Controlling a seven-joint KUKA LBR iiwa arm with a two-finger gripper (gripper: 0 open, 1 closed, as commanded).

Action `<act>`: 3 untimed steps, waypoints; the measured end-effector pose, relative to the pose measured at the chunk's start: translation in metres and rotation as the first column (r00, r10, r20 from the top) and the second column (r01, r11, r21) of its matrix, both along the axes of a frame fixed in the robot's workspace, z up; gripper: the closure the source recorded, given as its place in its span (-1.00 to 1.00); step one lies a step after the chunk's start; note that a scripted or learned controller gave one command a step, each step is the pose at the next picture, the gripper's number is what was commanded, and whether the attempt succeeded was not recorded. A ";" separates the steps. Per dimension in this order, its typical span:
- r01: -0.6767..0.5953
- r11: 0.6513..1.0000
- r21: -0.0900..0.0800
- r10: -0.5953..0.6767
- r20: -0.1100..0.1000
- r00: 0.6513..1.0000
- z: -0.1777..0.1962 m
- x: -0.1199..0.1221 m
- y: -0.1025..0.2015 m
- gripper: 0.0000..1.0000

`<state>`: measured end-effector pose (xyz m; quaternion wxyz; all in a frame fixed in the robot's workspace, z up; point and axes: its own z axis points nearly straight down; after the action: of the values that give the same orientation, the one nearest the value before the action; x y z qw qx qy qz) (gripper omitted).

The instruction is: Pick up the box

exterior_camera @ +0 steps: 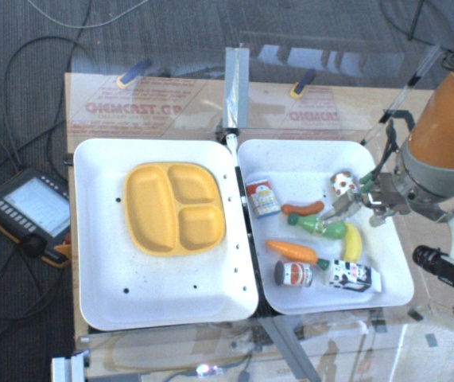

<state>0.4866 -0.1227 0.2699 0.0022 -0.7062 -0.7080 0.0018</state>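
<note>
Hovering over the right bin [386, 153], the metal end effector [352, 203] looks spread apart, holding nothing; the glossy cow-print box [351, 275] lies flat near the smooth yellow banana [353, 243].

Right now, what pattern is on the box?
Black-and-white cow-like patches on the box, in the camera view.

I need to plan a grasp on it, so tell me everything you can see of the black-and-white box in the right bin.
The box is a small carton, white with black cow-like patches, apparently printed card. It lies flat on its side, long axis across the view, in the near right corner of the right bin. A small can lies just left of it, a banana just beyond; contact with either is unclear. The gripper is farther back, apart from it.
</note>
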 end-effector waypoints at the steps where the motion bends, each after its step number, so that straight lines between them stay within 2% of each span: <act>1: -0.067 0.998 0.001 0.067 0.000 0.998 -0.125 0.067 0.030 -1.00; 2: -0.025 1.000 -0.004 0.025 0.024 0.999 -0.175 0.169 0.014 -1.00; 3: 0.071 0.997 -0.001 -0.071 0.037 0.997 -0.173 0.134 0.013 -1.00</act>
<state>0.6211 -0.1098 0.0974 -0.0116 -0.7308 -0.6824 -0.0105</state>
